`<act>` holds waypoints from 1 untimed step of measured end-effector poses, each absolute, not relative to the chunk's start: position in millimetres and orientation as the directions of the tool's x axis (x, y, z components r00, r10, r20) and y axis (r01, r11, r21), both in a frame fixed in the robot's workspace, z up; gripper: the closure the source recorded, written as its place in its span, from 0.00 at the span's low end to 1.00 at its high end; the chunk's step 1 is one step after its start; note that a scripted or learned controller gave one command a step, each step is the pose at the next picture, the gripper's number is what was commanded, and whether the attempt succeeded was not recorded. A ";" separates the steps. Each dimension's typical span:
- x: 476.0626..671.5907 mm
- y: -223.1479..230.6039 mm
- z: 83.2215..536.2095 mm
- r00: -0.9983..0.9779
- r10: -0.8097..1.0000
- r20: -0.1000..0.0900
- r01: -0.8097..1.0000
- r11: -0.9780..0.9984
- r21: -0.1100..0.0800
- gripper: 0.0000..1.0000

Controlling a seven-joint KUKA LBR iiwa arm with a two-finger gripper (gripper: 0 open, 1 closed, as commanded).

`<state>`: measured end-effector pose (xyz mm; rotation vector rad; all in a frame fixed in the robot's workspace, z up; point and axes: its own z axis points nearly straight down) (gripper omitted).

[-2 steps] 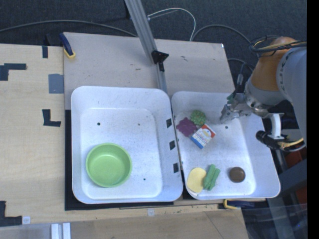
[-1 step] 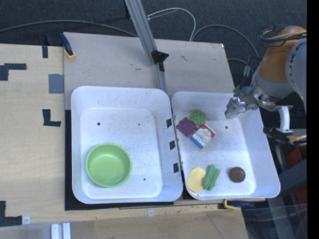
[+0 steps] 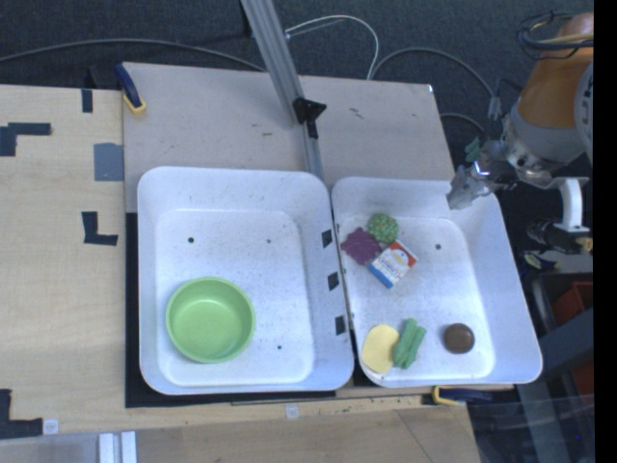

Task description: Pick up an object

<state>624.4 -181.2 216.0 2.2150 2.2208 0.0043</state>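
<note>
At the bottom of the frame, the bench [image 3: 58, 287] carries two shallow white bins side by side. Nearest the lower edge, in the right bin [image 3: 501, 258], a yellow piece [image 3: 380, 347] lies touching a green ridged piece [image 3: 409, 343] just to its right, and a small brown ball [image 3: 458, 338] sits apart from them toward the bin's lower right corner. In the left bin [image 3: 231, 191], a green bowl [image 3: 209, 319] stands upright in the lower left part. Higher in the right bin, a small red, white and blue box [image 3: 392, 263] lies tilted, with a purple piece [image 3: 361, 246] just to its left and a knobbly green ball [image 3: 383, 227] just above, the three close together. Farther up, at the right bin's upper right rim, the end effector [image 3: 464, 192] hangs over the bin's corner, well apart from every object; whether it is open or closed cannot be told, and nothing shows in it. The grey arm [image 3: 545, 114] with its orange band reaches in from the upper right. A grey pole [image 3: 280, 56] slants up from between the bins to the top of the frame.
</note>
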 end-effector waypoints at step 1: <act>634.0 -178.2 263.7 -0.003 1.000 -0.001 1.000 0.003 0.005 1.00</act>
